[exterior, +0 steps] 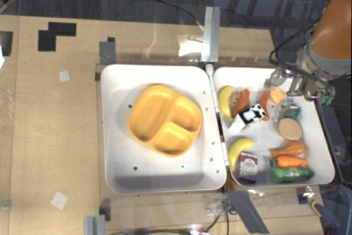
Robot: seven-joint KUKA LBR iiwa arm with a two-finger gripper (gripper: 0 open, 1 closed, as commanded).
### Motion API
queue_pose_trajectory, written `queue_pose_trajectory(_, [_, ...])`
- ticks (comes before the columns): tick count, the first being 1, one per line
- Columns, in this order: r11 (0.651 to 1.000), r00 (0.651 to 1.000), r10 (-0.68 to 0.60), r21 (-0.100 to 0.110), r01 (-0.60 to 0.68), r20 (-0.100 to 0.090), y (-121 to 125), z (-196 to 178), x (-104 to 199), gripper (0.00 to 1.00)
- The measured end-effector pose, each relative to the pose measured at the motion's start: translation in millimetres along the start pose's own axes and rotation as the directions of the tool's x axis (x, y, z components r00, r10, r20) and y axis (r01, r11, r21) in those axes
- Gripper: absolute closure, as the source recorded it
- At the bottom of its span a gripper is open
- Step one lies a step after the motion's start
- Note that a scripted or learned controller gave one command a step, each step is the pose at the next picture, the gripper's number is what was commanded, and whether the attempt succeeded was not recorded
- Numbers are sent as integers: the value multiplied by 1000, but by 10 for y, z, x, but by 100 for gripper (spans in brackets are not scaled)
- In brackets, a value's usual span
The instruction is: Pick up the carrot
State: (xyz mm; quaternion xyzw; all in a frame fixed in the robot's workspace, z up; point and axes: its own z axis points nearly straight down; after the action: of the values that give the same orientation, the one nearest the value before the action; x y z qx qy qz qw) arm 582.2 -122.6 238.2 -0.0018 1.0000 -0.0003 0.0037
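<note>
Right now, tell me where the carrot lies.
The carrot lies in the right bin, near its front right corner, just above the green vegetable and below an orange toy.

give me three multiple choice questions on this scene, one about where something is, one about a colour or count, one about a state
1. Where does the carrot lie?
A. in the left bin
B. in the right bin, near its front right corner
C. on the bench outside the bins

2. What colour is the divided plate in the left bin?
A. yellow
B. blue
C. red

3. How does the carrot stand to the gripper?
A. it lies in the bin, apart from the gripper
B. it hangs in the air above the bins
C. it rests on the plate

Answers:
1. B, the carrot sits in the right bin, just behind the green item along the front wall.
2. A, the plate is plainly yellow.
3. A, the gripper is at the bin's back part, with other items between it and the carrot.
</note>
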Motion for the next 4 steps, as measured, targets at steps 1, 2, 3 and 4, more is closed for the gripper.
queue_pose_trajectory(1, [1000,1000,-24,-2,24,-9,-471,1198,515,0])
queue_pose_trajectory(2, [1000,1000,-11,3,11,8,-302,1477,748,0])
queue_pose_trajectory(3, [1000,1000,-19,4,19,15,-293,1349,714,100])
queue_pose_trajectory(4, [996,996,91,-1,-91,2,117,895,861,100])
